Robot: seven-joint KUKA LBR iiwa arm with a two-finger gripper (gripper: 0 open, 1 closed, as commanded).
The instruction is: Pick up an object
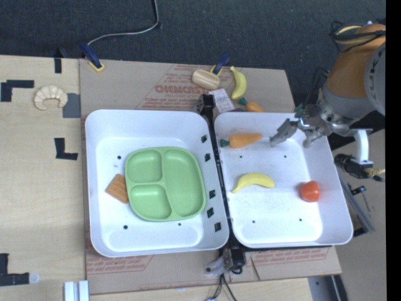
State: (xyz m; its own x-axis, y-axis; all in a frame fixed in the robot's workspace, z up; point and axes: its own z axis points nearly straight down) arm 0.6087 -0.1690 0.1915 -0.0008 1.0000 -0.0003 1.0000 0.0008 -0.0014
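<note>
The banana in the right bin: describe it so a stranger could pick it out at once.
Start at the right bin of the two white ones. Near its middle, toward the left wall, lies the banana, curved and yellow. The carrot above it is orange and straight, and the tomato to its right is round and red.

A robotics lab: taped bench (37, 187), twin white bins (100, 187), loose cable (147, 17).

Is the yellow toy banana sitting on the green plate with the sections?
No, the yellow toy banana lies on the floor of the right white bin, while the green divided plate sits in the left white bin.
</note>
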